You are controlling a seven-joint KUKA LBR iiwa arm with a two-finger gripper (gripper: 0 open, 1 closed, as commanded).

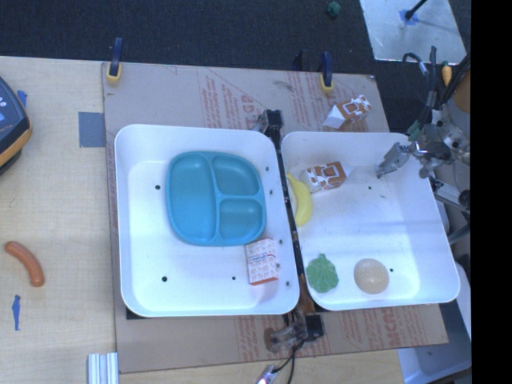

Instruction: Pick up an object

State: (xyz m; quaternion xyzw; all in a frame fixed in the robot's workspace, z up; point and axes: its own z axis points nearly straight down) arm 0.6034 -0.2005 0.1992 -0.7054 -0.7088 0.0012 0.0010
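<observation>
Gripper [394, 160] hovered over the right bin's [416, 294] far edge; finger state unclear. Banana [302, 201] lay lengthwise along the bin's left wall.

The arm reached in from the right edge, its gripper [394, 163] held low and pointing left; only the wrist end of it showed.

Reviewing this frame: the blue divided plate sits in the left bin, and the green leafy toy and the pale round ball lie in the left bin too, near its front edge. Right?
Not quite. The camera view shows the blue divided plate in the left white bin, but the green leafy toy and the pale round ball lie in the right white bin, near its front edge.
</observation>
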